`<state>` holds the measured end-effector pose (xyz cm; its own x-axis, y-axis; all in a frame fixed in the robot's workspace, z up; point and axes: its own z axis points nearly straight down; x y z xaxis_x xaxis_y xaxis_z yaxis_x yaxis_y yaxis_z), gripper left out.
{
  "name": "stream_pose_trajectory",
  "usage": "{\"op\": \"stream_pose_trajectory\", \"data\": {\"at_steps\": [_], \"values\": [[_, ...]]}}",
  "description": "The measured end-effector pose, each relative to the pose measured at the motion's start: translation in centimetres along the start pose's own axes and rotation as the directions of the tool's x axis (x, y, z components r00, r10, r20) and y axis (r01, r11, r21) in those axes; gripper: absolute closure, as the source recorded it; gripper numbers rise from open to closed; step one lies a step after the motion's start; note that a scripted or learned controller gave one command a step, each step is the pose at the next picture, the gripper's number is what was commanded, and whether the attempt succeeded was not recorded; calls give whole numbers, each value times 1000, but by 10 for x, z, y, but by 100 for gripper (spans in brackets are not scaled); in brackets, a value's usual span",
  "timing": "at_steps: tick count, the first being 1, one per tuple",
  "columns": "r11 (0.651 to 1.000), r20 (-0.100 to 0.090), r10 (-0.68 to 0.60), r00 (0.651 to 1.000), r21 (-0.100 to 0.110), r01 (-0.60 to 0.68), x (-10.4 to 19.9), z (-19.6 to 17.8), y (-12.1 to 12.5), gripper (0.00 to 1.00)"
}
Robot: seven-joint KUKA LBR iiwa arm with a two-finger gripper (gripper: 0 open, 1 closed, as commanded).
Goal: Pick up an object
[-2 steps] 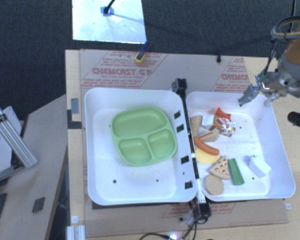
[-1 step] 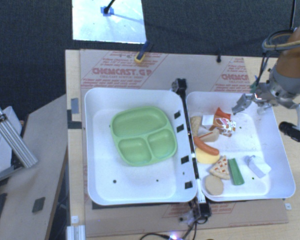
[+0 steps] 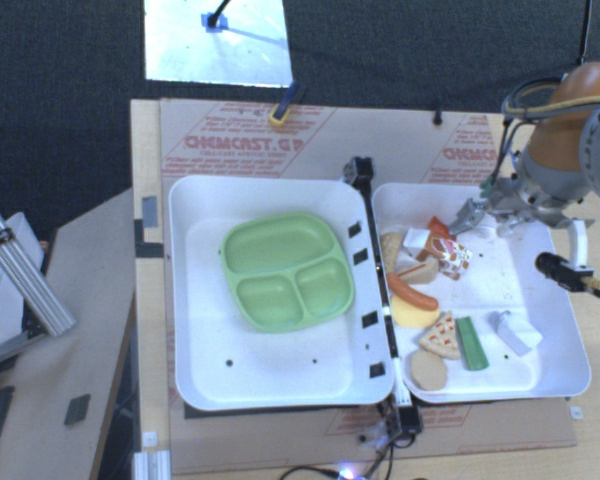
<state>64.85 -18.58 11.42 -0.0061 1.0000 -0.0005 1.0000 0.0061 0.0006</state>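
My gripper (image 3: 487, 220) hangs over the back of the right bin (image 3: 555, 368), open, with nothing between its fingers. Just left of it and below lie a red piece (image 3: 438, 228), a white cube (image 3: 415, 240) and a red-and-white toy (image 3: 452, 258). Further forward in the same bin are a hot dog (image 3: 412, 293), a yellow wedge (image 3: 412, 314), a pizza slice (image 3: 440, 336), a green block (image 3: 470, 343), a round cookie (image 3: 428, 370) and a small grey-white object (image 3: 515, 330).
The left bin (image 3: 200, 368) holds a green divided tray (image 3: 285, 268). A black-clipped divider (image 3: 372, 268) separates the two bins. A black part of the arm (image 3: 560, 268) sticks out over the right bin's right side.
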Motion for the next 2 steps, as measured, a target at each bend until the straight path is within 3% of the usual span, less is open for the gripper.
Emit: {"op": "stream_pose_trajectory", "data": {"at_steps": [1, 2], "values": [[1000, 1, 0, 1000, -4, 0, 1, 29, 2, 0], [1000, 2, -3, 1000, -10, 3, 0, 15, 4, 100]]}}
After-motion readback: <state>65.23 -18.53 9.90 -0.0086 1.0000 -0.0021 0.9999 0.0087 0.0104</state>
